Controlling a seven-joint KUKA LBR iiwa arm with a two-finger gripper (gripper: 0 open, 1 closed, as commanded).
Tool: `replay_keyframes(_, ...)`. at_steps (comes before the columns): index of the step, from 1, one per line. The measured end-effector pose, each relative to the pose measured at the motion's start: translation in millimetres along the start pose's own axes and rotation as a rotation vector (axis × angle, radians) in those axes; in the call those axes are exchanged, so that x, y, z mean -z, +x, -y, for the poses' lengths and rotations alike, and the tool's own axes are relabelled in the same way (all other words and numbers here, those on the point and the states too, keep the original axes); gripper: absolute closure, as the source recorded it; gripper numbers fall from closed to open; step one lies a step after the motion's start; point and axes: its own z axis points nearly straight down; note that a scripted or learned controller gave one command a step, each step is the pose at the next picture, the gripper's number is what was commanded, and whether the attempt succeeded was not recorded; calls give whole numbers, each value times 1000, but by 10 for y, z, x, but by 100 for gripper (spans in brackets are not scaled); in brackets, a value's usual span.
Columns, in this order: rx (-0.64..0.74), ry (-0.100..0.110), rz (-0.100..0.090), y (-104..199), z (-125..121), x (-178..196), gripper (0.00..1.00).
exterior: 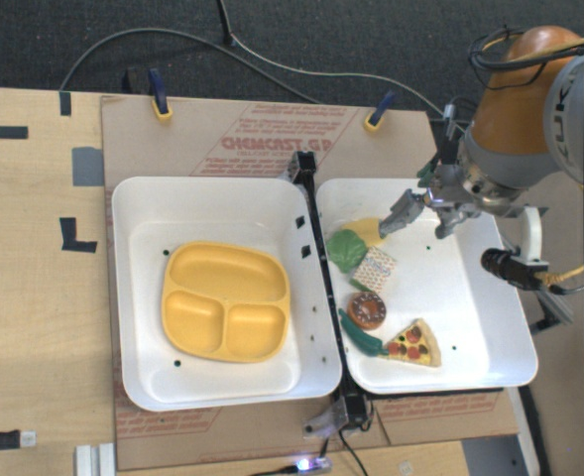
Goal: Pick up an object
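Several toy foods lie in the right bin point(480, 296): a green leafy piece point(347, 249), a yellow wedge point(366, 230), a speckled cracker point(376, 266), a brown donut point(367, 309), a green pepper point(360, 337) and a pizza slice point(413, 344). My gripper point(425, 216) hangs over the bin's upper part, right of the yellow wedge, open, with nothing between its two grey fingers point(401, 214).
The left bin point(138, 266) holds a yellow divided tray point(226, 299). A black clip point(302, 166) sits where the bins meet at the back. Cables run across the dark floor behind the bench. The arm's orange band point(529, 77) looms at the right.
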Motion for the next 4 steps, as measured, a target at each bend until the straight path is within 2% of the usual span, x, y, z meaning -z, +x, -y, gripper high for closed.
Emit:
replay_keyframes(1, 3, -13, 1, 3, -23, 76, 0)
replay_keyframes(3, 3, -6, 1, 71, 52, -1214, 0)
replay_keyframes(4, 3, -13, 2, 75, 48, -1528, 0)
